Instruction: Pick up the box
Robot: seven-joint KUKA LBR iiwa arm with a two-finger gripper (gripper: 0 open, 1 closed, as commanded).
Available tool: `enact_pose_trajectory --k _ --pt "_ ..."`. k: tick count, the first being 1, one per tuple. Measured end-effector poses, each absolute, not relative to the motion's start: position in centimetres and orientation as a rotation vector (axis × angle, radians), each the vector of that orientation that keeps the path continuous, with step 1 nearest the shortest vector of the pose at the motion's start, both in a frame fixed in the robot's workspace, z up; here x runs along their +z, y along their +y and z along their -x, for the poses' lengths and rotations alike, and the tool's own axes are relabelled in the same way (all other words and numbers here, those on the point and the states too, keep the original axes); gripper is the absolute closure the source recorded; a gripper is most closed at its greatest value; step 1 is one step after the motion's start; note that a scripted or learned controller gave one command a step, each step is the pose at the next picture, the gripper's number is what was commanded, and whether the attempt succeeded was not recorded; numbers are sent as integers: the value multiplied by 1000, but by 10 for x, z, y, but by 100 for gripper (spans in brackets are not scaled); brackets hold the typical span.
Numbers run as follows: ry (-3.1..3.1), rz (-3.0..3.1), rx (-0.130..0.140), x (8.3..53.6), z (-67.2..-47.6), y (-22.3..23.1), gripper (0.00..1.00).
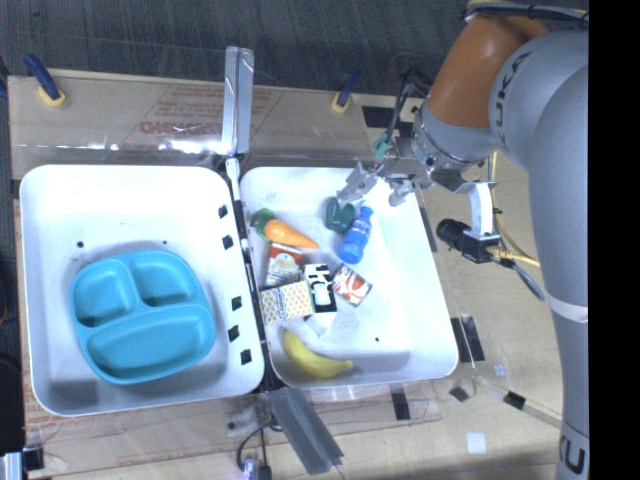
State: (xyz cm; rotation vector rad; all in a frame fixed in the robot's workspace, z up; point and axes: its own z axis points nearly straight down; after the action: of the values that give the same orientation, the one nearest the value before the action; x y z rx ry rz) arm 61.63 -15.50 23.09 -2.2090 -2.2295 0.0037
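Left bin (40, 268) holds a blue divided plate (143, 315), lower left of frame, not relevant. Right bin (425, 298) has the clutter: carrot (287, 233) upper left of the pile, banana (314, 357) at the bottom edge, the box (285, 300) (small, patterned, lying flat) mid-left just above the banana, touching a black-and-white pack (321, 286) and near a red-white carton (351, 286). Blue bottle (354, 238) and a teal object (340, 214) sit further up right. Gripper (372, 190) hovers over the bin's upper right, next to the teal object, fingers spread, nothing between them. Looks like the approach step, no grasp yet. Next move, as I read it: travel down-left across the frame to the box, line the fingers across its narrow side, descend without catching the neighbouring pack, then close.
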Motion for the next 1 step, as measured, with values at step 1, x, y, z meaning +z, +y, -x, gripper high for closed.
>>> enact_pose_trajectory --k 1 --pt "-2087 2344 5 155 -559 -182 0"
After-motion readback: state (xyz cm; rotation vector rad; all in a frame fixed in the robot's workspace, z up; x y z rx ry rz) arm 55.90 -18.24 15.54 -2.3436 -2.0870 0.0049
